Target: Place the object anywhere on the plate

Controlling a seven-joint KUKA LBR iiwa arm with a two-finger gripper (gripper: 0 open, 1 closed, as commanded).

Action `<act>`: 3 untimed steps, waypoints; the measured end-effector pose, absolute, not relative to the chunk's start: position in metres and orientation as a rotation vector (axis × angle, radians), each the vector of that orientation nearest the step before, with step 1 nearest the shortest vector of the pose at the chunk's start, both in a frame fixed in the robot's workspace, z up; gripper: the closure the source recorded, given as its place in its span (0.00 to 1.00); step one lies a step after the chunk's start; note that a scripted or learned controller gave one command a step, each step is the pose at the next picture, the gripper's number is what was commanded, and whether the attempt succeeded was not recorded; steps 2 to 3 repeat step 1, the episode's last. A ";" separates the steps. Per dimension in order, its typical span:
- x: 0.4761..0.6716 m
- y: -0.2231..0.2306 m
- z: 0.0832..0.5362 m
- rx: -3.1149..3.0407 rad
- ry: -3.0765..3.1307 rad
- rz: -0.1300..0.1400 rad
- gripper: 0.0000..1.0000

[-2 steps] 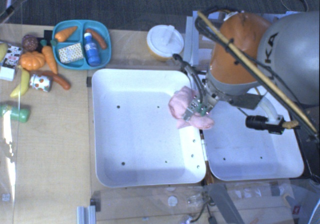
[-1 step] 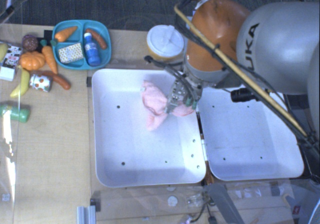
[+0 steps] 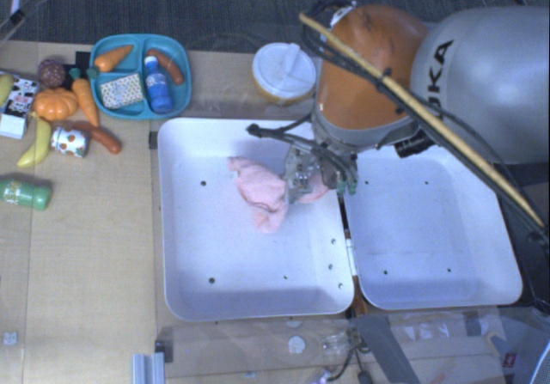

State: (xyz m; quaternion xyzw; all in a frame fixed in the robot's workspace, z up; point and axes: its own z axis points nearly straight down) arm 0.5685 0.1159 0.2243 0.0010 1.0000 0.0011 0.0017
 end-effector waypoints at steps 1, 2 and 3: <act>0.569 0.116 0.225 0.003 3.138 0.004 0.00; 0.569 0.116 0.225 0.003 3.138 0.004 0.00; 0.569 0.116 0.225 0.003 3.138 0.004 0.00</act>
